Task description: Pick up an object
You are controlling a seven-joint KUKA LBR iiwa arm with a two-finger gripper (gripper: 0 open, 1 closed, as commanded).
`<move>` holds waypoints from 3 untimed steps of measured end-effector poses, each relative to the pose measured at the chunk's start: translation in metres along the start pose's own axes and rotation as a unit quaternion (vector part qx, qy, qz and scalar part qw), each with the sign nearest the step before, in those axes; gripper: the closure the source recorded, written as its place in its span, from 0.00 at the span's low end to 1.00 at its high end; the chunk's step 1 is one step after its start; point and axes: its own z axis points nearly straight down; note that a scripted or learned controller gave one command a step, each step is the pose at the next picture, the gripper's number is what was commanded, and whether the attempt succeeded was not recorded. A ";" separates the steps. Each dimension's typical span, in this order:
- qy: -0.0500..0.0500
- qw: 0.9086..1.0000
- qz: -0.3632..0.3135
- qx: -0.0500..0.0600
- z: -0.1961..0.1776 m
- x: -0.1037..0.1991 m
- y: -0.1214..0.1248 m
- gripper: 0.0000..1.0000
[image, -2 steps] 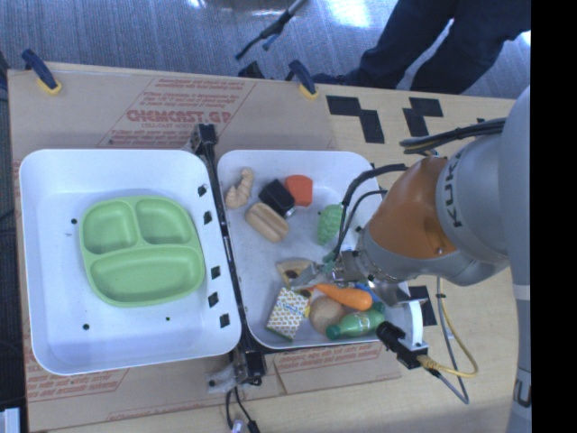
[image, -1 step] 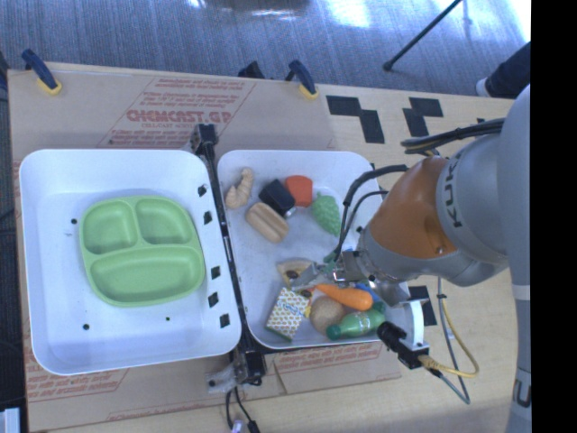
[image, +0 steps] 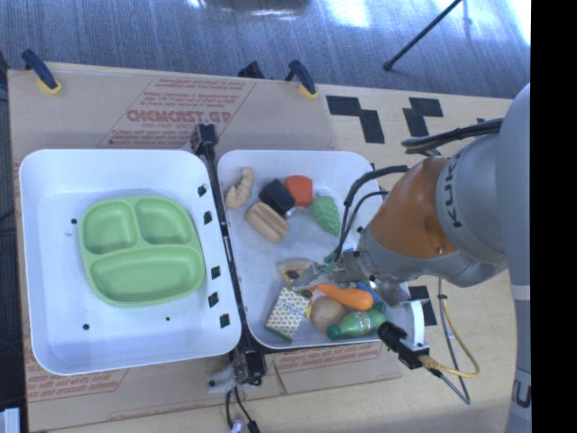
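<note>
The right bin (image: 356, 162) holds several toy foods. An orange carrot (image: 347, 296) lies near the bin's front right, above a green bottle (image: 356, 326) and a brown potato (image: 325, 312). A patterned box (image: 288, 313) leans at the front, with a beige piece (image: 293, 268) behind it. Farther back are a bun (image: 267, 222), a black block (image: 277, 196), a red-orange piece (image: 299, 188), a green cone-like piece (image: 326, 214) and a tan knobbly root (image: 240, 188). My gripper (image: 326, 273) reaches down from the right, low over the carrot's left end and the beige piece.
The left bin (image: 45, 179) carries a green divided plate (image: 142, 249). A black hinge strip (image: 219, 242) runs between the bins. The arm's orange band (image: 410, 215) and grey body hang over the right bin's right rim. Cables (image: 451, 350) trail at the front right.
</note>
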 end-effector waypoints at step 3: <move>0.001 1.000 -0.001 0.002 0.000 -0.008 -0.001 0.00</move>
